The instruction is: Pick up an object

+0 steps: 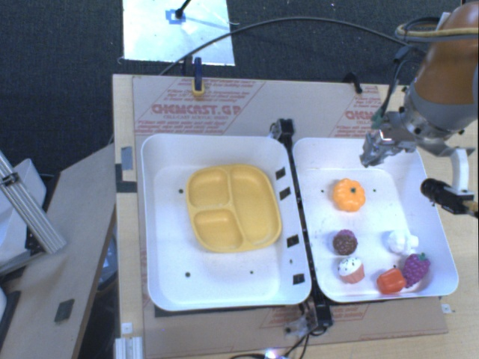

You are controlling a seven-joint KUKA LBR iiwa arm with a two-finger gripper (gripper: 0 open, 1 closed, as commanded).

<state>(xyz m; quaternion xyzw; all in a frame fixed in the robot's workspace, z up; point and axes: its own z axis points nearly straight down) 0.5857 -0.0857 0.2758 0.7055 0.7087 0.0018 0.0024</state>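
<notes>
The right bin (322, 159) holds several toy foods: an orange pumpkin (349, 194), a dark brown round piece (345, 241), a cupcake (349, 269), a white piece (400, 240), a purple grape bunch (417, 267) and a red-orange pepper (391, 280). My gripper (372, 155) hangs over the far part of the right bin, above and slightly right of the pumpkin, apart from it. Nothing shows between its fingers.
The left bin (168, 163) holds a yellow divided plate (232, 206). Black clips (288, 193) run along the seam between the bins. A cable (299, 25) arcs across the dark floor behind the bench. A metal bracket (30, 208) stands at the left.
</notes>
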